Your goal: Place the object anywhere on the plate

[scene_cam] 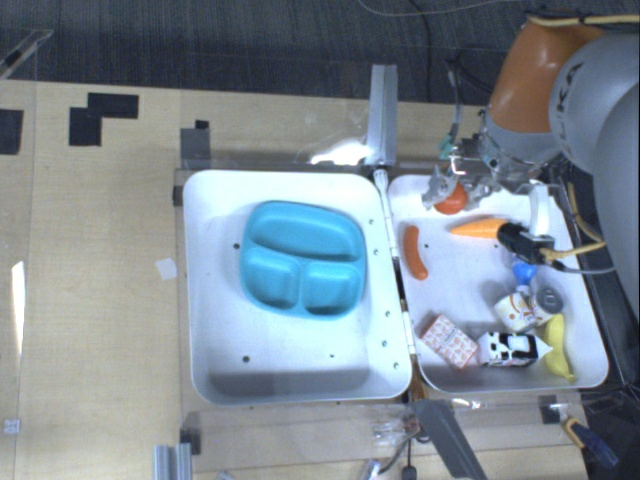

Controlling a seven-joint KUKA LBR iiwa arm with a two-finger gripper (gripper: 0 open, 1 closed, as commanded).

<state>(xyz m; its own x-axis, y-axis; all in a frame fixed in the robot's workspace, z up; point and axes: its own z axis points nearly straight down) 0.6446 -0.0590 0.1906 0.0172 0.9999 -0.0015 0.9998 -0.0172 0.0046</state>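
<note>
A blue plate (302,258) with three compartments lies in the left bin (215,298), and nothing lies on it. My gripper (450,190) is down at the far left corner of the right bin (590,363). A small red-orange round object (453,204) sits right under its tip, partly covered by it. Whether the gripper has hold of that object is hidden by the wrist.
The right bin also holds an orange-red sausage (411,252), a carrot (475,229), a checkered box (447,340), a cow toy (510,349), a banana (556,350), a small white bottle (514,309) and a blue piece (523,271). A metal post (383,118) stands behind the wall between the bins.
</note>
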